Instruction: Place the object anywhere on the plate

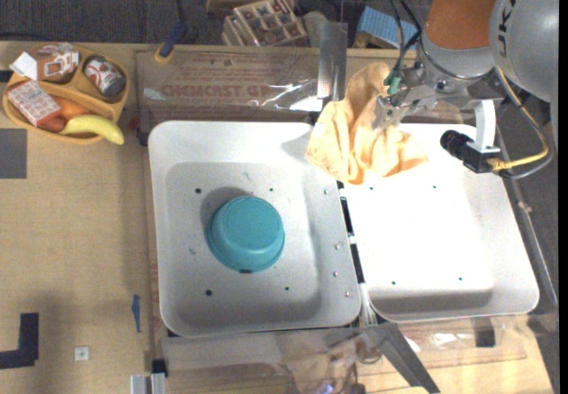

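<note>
White bins (444, 295) — cloth (359, 139) in jaws (388, 110)

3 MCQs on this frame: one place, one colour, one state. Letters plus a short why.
1. Where is the teal plate?
A. left bin
B. right bin
C. on the bench

2. What colour is the cloth?
A. blue
B. yellow
C. black

3. How is the cloth?
A. lying flat on the plate
B. folded outside the bins
C. bunched, hanging below the gripper at the right bin's far-left corner

Key: 1 A, it sits inside the left bin. 2 B, pale yellow fabric. 3 C, it drapes in folds over the right bin edge, apart from the plate.
</note>
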Robot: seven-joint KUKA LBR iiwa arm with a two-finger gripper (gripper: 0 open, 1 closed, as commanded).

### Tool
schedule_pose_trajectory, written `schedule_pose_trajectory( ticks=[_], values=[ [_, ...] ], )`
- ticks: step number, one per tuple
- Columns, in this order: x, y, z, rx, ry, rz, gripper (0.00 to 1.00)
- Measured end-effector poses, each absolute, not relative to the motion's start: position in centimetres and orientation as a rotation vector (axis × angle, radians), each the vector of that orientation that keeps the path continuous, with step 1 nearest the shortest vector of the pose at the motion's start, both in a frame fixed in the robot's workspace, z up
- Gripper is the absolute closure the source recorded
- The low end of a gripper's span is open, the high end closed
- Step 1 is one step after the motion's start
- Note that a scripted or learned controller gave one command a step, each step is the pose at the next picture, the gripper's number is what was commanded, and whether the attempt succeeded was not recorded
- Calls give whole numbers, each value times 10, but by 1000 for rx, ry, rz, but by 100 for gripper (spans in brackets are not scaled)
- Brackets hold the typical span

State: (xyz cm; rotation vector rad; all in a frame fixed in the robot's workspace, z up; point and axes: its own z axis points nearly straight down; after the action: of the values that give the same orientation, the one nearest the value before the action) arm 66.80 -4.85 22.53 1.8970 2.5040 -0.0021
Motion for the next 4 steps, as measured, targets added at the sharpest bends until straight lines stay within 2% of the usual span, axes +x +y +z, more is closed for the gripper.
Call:
schedule_pose_trajectory(
  ticks=[2,3,4],
  values=[
    [649,40,214,776,3042,2,100],
    [648,85,228,158,3129,5,100],
    [649,134,236,0,3133,6,100]
  ],
)
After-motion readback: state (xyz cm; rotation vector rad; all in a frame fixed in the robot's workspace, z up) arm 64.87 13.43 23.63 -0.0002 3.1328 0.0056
